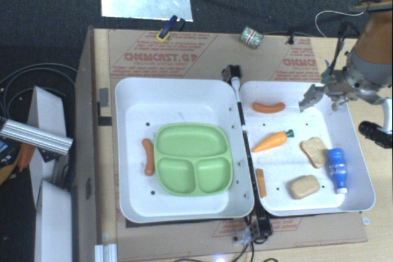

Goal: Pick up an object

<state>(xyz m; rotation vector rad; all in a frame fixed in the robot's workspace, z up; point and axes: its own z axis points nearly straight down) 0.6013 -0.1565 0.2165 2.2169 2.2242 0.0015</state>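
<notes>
The pincer (316,97) hangs just right of the sausage (269,108). Its fingers are too blurry to tell.

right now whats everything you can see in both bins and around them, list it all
left bin: 1, white, left half of the bench
right bin: 1, white, right half
divided plate: 1, green, middle of left bin
sausage: 1, orange-red, left bin, beside the plate's left edge
sausage: 1, orange-red, back of right bin
carrot: 1, orange with green top, middle of right bin
small stick: 1, orange-brown, right bin by the divider
bread slice: 1, tan, right bin
bread roll: 1, tan, front of right bin
bottle: 1, blue, lying near right bin's right wall
small can: 1, green, on the bench behind the bins
arm: 1, grey and orange, upper right
end effector: 1, grey, above the right bin's back corner
</notes>
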